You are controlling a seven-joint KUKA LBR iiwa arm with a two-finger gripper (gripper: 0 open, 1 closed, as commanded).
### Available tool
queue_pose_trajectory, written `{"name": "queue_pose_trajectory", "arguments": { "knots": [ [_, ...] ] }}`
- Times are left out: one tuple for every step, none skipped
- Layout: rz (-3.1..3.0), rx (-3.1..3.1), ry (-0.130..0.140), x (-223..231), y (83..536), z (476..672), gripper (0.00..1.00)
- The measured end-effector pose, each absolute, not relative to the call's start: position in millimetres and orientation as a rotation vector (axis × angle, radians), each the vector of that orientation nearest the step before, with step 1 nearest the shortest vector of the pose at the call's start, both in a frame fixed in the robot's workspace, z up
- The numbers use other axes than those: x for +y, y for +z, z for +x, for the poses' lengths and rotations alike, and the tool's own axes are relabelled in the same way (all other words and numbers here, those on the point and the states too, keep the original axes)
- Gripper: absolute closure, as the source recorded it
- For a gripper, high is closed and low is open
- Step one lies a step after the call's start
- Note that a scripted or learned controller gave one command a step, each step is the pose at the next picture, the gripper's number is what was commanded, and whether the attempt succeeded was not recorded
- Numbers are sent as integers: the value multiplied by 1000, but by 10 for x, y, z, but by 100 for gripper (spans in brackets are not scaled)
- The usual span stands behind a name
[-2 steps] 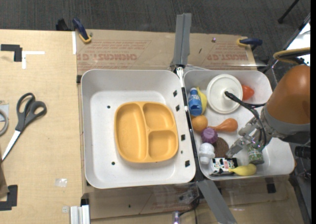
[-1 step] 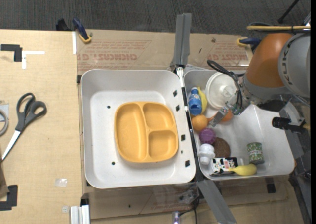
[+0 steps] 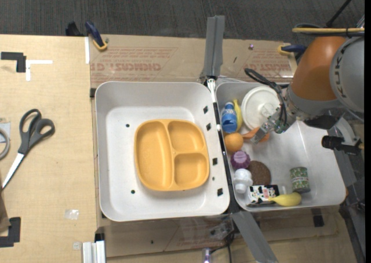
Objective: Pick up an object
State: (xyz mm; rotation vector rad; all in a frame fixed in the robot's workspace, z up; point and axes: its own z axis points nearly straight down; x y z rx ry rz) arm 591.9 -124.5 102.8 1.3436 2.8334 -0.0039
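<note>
My gripper (image 3: 271, 124) hangs over the upper left part of the right bin (image 3: 324, 166), below its round white flange (image 3: 258, 107). Just under it lies a thin orange piece (image 3: 255, 134), partly hidden by the gripper. Along the bin's left wall, a blue bottle (image 3: 230, 118) lies beside the flange, with an orange ball (image 3: 233, 141) below it, then a purple item (image 3: 240, 159) and a small white bottle (image 3: 242, 178). Further right are a brown disc (image 3: 260, 171) and a green can (image 3: 298, 178). A yellow banana (image 3: 288, 199) and a black-and-white packet (image 3: 264, 193) rest at the front.
The left bin (image 3: 113, 157) holds a yellow-orange divided plate (image 3: 172, 154). Scissors (image 3: 28, 134) lie on the wooden bench at the far left. A grey divider post (image 3: 213, 47) rises between the bins at the back. The arm's orange band (image 3: 319, 70) looms over the right bin's back corner.
</note>
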Motion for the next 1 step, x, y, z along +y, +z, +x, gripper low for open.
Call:
{"name": "queue_pose_trajectory", "arguments": {
  "knots": [
    [1479,2769,-1,-725,2305,6101,100]
  ]
}}
